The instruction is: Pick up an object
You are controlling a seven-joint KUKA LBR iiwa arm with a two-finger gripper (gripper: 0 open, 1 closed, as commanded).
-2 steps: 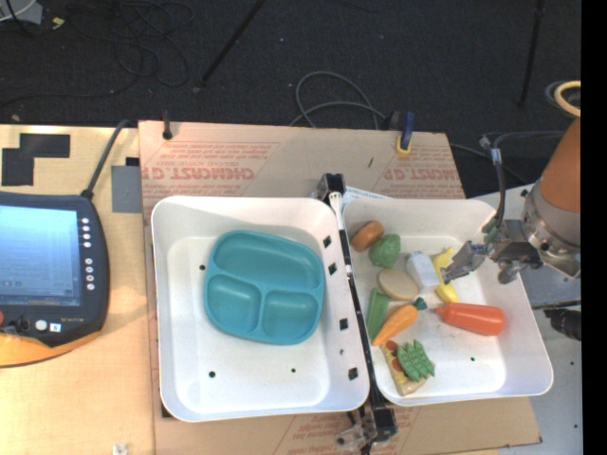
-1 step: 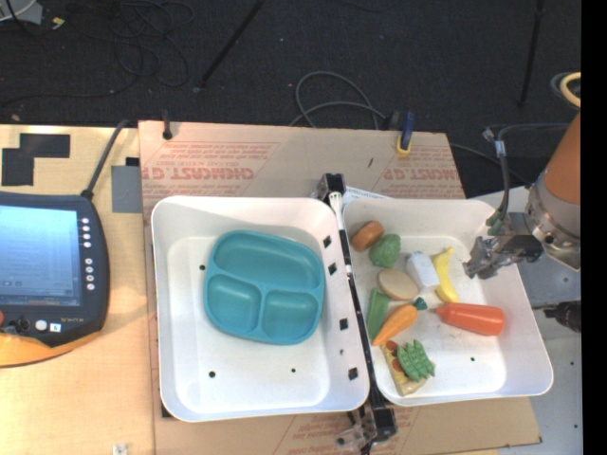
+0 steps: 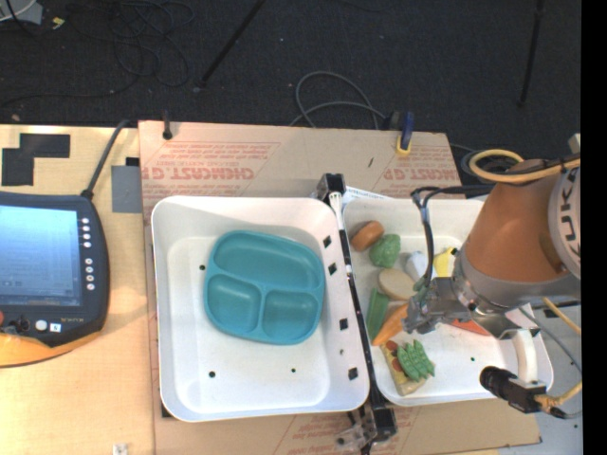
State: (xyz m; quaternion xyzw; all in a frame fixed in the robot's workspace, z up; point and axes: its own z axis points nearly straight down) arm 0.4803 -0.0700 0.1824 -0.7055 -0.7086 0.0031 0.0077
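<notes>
Toy food lay heaped along the left side of the right bin (image 3: 446,387): a brown piece (image 3: 367,234) near the back edge, a green lump (image 3: 385,250) touching it, a tan oval (image 3: 395,283) at mid-edge, a green strip (image 3: 377,307) and an orange carrot (image 3: 387,328) beside it, and a spiky green piece (image 3: 414,358) toward the front. The pieces looked light, hard-shelled and probably slick, so the rounded ones could squirt from a pinch; the carrot's narrow body, taken across its width, seemed the surest hold. The gripper (image 3: 424,313) hung low over the heap, just right of the carrot, under the orange wrist; whether its jaws were open or closed could not be told, and nothing showed between them. The left bin (image 3: 180,254) held a teal tray (image 3: 264,287).
</notes>
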